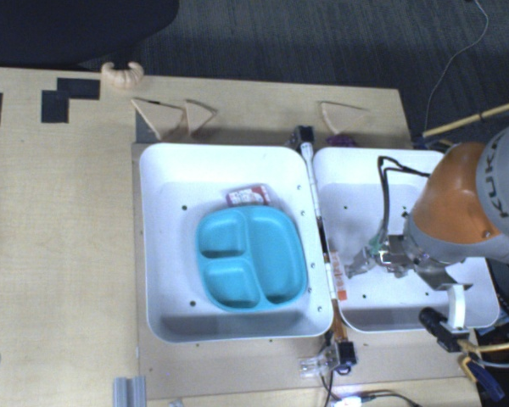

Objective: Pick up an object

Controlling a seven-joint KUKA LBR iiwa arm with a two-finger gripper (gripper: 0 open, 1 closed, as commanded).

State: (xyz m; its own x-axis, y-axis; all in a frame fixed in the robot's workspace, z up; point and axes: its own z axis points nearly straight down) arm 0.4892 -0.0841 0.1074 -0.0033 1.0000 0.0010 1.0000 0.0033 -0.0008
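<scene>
Step in hand: you are at the reach stage; the arm (471, 197) comes in from the right edge of the frame and hangs over the right bin (356, 316), and nothing is lifted yet.
Gripper: the gripper (360, 264) sits low in the right bin, near its left wall, just right of the divider between the two bins.
Jaws: you cannot tell from this view whether they are spread or pressed together; the metal parts there are small and blurred, and no object shows between them.
Objects to pick: the blue compartment tray (252, 257) lies flat in the middle of the left bin (157, 253), in the centre of the frame; a small red-and-white packet (248, 197) lies just above the tray's upper edge, touching or nearly so.
Right bin floor: you see bare white plastic around the gripper; whether anything lies beneath the wrist is hidden.
Next move calls for: in my judgement, you either close on whatever may sit under the gripper, or shift left across the divider to the packet, the easier thing to pinch.
Risk: the tray is broad and flat, so it probably only offers its rim.
</scene>
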